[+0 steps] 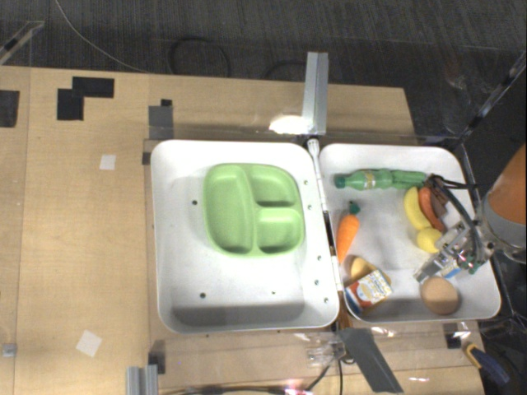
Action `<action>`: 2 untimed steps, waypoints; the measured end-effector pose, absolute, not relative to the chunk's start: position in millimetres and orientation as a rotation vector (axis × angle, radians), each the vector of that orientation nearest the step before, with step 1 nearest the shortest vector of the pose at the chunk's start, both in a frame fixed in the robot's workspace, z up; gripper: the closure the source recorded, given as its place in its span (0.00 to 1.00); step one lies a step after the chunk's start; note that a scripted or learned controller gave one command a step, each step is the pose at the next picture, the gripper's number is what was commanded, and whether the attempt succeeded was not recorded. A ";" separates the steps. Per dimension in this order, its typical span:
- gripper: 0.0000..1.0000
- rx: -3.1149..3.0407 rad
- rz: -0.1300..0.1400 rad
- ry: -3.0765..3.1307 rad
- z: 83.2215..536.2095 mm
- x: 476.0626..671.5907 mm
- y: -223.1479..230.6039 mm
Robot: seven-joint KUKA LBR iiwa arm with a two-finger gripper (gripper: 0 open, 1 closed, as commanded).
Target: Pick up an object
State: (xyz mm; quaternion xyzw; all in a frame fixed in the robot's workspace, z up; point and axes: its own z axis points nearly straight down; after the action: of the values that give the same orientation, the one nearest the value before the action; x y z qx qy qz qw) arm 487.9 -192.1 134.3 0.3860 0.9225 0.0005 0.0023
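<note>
The right bin [387, 225] holds a green bottle [380, 179] lying along its far wall. An orange carrot [347, 234] lies by the left wall and a labelled brown packet [369, 285] sits at the front. A yellow banana [416, 211] lies beside a reddish sausage [431, 202], and a brown egg-shaped object [440, 295] rests in the front right corner. My gripper [447, 261] hangs low over the right side of this bin, just above the brown egg-shaped object and just below the banana's near end. I see nothing clearly held in it.
The left bin [177, 237] holds a green divided plate [251, 208]. A metal post [316, 93] stands behind the wall between the bins. The arm's grey and orange wrist [506, 204] overhangs the right bin's right rim, with black cables trailing over the sausage.
</note>
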 end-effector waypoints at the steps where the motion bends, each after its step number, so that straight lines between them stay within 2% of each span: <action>1: 0.00 0.983 0.001 2.975 89.8 489.4 -190.1; 2: 0.00 0.779 0.000 3.040 101.6 492.1 -204.9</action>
State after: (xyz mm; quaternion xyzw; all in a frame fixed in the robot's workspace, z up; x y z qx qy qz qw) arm 492.1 -204.9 101.6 0.2483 0.9687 0.0001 0.0017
